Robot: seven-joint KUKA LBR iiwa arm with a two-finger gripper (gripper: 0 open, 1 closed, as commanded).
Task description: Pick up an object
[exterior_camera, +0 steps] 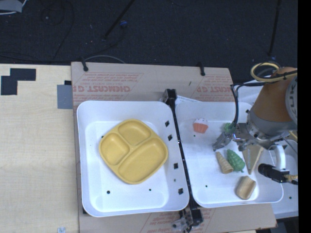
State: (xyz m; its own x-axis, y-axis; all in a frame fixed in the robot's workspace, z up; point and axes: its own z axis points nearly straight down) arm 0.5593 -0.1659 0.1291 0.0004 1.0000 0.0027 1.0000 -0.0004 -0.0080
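In the right bin (209, 198) lie several small toys: a pink and white cupcake (200, 126), a small green piece (227, 127), a tan cone (224, 162), a green leafy piece (236, 160), a second pale cone (253, 157) and a tan bread-like lump (246, 187). My gripper (232, 141) hangs low over the right bin's middle right. It is just above the tan cone and the green leafy piece, with the small green piece right behind it. The arm (272, 108) hides part of the bin's right side.
The left bin (90, 178) holds a yellow divided plate (133, 151). A black divider (177, 149) runs between the two bins. Cardboard (146, 84) lies under and behind both bins. The cupcake stands apart from the other toys, to their left.
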